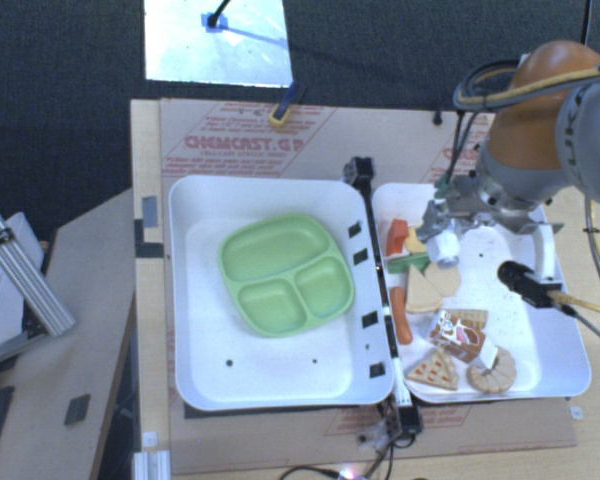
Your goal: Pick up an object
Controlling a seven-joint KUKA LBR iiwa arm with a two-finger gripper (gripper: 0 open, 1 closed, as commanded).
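The right bin (555, 353) holds several toy foods. A red-orange piece (397, 236) and a yellow piece (415, 241) lie at its upper left, with a green piece (408, 263) just below them. A pale bread slice (432, 287), a long orange carrot (400, 315), a brown-and-white carton (460, 334), a pizza wedge (433, 370) and a round cookie (493, 372) lie lower down. My gripper (441, 240) hangs over the bin's upper left part, right beside the yellow and green pieces. I see nothing held between its parts.
The left bin (200, 363) holds a green divided plate (285, 273). A black divider (372, 268) runs between the bins. The arm's orange band (540, 93) and cables loom over the right bin's far side. A black fitting (523, 282) sticks out over that bin.
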